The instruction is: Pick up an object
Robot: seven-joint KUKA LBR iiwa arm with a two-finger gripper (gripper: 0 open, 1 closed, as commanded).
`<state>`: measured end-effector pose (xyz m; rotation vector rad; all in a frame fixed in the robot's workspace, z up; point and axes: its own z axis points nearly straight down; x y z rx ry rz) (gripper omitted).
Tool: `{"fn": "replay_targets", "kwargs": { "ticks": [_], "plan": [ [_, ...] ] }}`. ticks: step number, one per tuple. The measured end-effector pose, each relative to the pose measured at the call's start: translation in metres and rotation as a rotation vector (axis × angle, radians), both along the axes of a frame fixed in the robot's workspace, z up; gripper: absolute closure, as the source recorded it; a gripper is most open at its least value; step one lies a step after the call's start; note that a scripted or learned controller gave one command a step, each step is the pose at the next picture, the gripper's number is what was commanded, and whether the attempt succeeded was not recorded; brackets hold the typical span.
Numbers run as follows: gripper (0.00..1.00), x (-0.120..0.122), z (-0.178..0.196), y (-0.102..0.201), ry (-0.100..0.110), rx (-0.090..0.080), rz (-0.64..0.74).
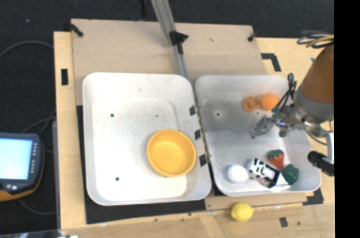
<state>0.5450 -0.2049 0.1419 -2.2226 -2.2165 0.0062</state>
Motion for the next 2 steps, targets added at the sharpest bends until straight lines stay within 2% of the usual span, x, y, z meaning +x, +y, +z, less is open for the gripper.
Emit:
{"fn": "replay_targets", "kwargs": {
  "ticks": [1,2],
  "plan": [
    [0.0,0.0,-0.043,-0.002,-0.004,-0.002,0.001],
    [1.0,0.001,-0.03,-0.002,-0.01,-0.001,-0.002]
  ]
}}
